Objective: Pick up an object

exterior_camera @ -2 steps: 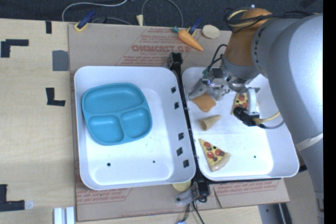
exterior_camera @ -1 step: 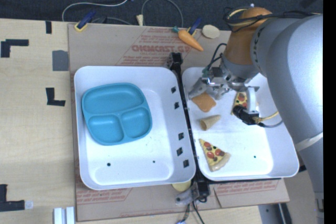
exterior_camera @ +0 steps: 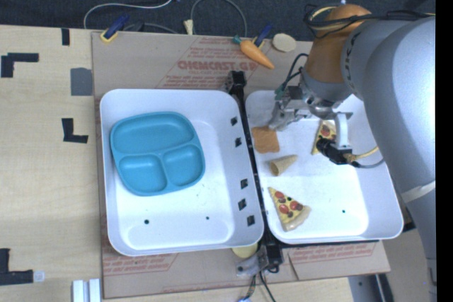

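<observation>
Approach stage: gripper [exterior_camera: 283, 115] low in the right bin [exterior_camera: 368, 216], nothing gripped.

The claw hangs just above and right of the toast [exterior_camera: 265, 141]; whether it stands apart or together cannot be told from this angle. A cone [exterior_camera: 282, 165] lies just below the toast, a pizza slice [exterior_camera: 288, 208] further toward the front wall. The left bin [exterior_camera: 127, 223] carries a blue tray [exterior_camera: 157, 152]. Judged: the next move calls for a short shift over the toast, descent, then closure.

You see a big, round, shiny grey arm [exterior_camera: 396, 88] with an orange band [exterior_camera: 327, 53] near its end. Thin black cables [exterior_camera: 333, 14] loop over it. The small gripper [exterior_camera: 283, 113] is silver metal.
</observation>
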`<state>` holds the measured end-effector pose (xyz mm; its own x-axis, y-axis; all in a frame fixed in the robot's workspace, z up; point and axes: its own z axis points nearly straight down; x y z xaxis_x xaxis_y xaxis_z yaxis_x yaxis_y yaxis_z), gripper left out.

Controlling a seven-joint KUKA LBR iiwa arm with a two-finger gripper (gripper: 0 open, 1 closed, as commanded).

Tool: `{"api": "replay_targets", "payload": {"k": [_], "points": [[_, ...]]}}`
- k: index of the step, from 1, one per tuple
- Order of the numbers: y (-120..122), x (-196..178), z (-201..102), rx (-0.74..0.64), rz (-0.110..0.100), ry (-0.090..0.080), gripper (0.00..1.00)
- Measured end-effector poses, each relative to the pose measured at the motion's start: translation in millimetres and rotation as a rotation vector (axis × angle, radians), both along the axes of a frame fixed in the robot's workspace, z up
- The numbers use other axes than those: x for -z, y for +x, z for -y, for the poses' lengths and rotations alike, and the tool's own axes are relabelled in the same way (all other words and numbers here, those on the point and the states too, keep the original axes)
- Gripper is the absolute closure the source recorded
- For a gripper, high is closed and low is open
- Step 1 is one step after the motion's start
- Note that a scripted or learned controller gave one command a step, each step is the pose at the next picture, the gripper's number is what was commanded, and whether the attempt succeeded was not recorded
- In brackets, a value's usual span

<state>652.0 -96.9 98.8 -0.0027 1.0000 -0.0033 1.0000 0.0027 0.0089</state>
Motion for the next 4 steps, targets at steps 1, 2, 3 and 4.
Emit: {"api": "replay_targets", "payload": {"k": [1,2,3,4], "points": [[-0.4,0.9,0.0,0.000,-0.001,0.000,0.00],[-3.9,13.3,2.6,0.001,-0.007,0.002,0.00],[3.2,13.1,-0.7,0.002,-0.007,0.002,0.00],[4.6,13.1,-0.7,0.001,-0.008,0.002,0.00]]}}
